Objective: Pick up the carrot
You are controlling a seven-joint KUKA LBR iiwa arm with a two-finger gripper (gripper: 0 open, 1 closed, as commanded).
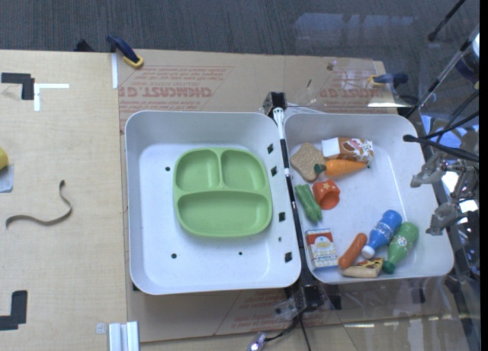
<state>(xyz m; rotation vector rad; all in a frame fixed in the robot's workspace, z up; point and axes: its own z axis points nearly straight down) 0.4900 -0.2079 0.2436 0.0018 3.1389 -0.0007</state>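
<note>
Gripper [434, 201]: at the right bin's [408, 151] outer right rim, above the bench; fingers spread, nothing between them.
Carrot [348, 166]: right bin, far half, lying flat with its green end touching the bread [306, 160]; a packet [355, 147] just behind it; well apart from the gripper.
Red cup [328, 193]: near the carrot, towards the bin's middle.
Bottles, blue [382, 230] and green [402, 243]: near right corner.
Left bin [145, 212]: holds a green plate [223, 191].

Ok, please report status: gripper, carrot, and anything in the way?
Gripper at right bin's edge, holding nothing. Carrot lies in right bin, untouched. Bread slice touches it.
</note>
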